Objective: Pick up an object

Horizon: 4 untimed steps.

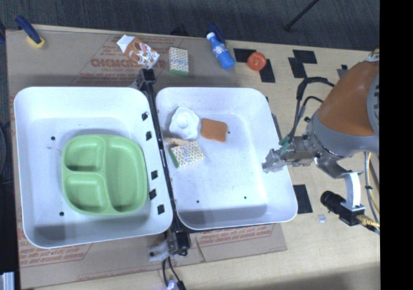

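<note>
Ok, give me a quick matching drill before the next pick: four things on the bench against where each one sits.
Things:
1. green tray
2. orange block
3. blue bottle
4. gripper

Places:
A. bench behind the bins
B. right bin's right rim
C. left bin
D. inside right bin, beside the white object

Pairs: 1-C, 2-D, 3-A, 4-B

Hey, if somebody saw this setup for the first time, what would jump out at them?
Probably the green divided plate lying alone in the left bin. Next, the grey arm with its orange band at the right, its claw over the right bin's right rim. A white lump, an orange block and a patterned packet cluster in that bin.
</note>
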{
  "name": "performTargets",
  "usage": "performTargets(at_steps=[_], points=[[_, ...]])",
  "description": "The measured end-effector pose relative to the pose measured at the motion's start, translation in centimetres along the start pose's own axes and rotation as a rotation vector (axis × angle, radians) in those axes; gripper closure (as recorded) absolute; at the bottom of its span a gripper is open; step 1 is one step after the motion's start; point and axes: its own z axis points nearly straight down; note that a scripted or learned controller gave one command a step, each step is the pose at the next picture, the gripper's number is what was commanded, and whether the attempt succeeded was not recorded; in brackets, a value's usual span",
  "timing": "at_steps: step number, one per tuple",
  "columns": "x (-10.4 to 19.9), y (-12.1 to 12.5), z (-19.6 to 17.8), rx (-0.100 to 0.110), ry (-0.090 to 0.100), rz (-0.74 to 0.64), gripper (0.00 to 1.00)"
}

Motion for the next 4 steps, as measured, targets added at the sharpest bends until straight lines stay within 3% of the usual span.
performTargets(at_steps=[1,2,3,4], points=[[0.0,0.0,0.3,0.001,0.001,0.0,1.0],[5.5,1.6,-5.1,-0.004,0.0,-0.001,1.0],[5.9,5.0,0.4,0.0,0.0,-0.002,1.0],[4.8,1.3,0.0,0.0,-0.001,-0.001,1.0]])
